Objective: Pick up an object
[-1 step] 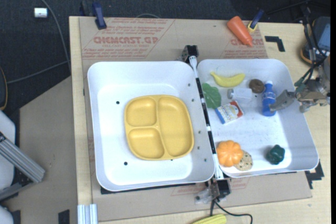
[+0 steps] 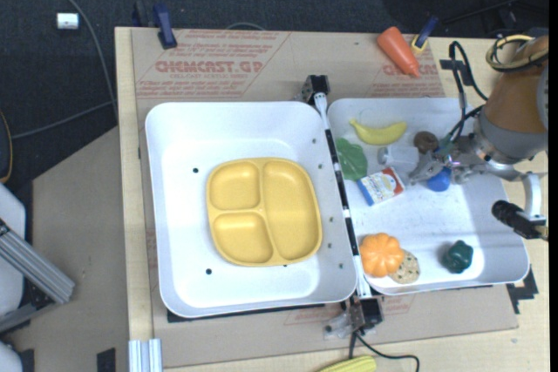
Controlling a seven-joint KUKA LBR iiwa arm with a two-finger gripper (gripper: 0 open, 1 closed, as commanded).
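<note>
Cardboard-topped bench (image 2: 218,65) on dark carpet (image 2: 70,83); gripper (image 2: 433,167) state perhaps hidden, cannot tell.

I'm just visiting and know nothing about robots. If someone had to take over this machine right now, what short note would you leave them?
Gripper: down in the right bin, low over a small blue object; whether its fingers are open or shut can't be told.
Right bin things: banana, green leaf-like piece, red-and-white packet, small brown item, orange pumpkin, cookie, dark green pepper.
Left bin: yellow divided plate.
Done: nothing visibly lifted.
Left: grasp one object and raise it.
</note>
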